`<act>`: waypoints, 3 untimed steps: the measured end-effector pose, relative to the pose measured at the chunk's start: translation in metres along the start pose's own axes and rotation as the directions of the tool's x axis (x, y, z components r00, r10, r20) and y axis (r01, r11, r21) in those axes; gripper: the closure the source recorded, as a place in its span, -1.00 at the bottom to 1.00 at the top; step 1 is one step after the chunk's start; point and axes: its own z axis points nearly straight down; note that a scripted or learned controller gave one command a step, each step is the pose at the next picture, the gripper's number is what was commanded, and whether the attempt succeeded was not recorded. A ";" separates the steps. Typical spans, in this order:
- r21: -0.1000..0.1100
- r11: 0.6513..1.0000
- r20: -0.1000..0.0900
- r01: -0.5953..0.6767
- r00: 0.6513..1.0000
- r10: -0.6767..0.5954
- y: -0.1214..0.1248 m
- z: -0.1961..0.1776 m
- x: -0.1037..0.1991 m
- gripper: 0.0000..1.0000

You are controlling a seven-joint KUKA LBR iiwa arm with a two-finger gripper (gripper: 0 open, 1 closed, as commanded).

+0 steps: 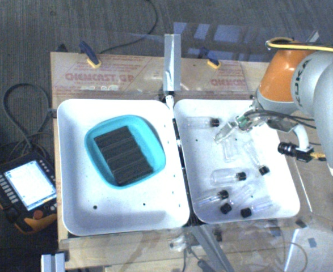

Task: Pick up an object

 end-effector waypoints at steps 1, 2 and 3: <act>-0.006 1.000 0.001 0.000 1.000 0.000 0.002 -0.011 0.000 1.00; 0.009 0.993 -0.003 -0.120 0.993 0.120 0.054 -0.123 0.048 1.00; 0.011 0.968 -0.003 -0.252 0.968 0.252 0.073 -0.141 0.091 1.00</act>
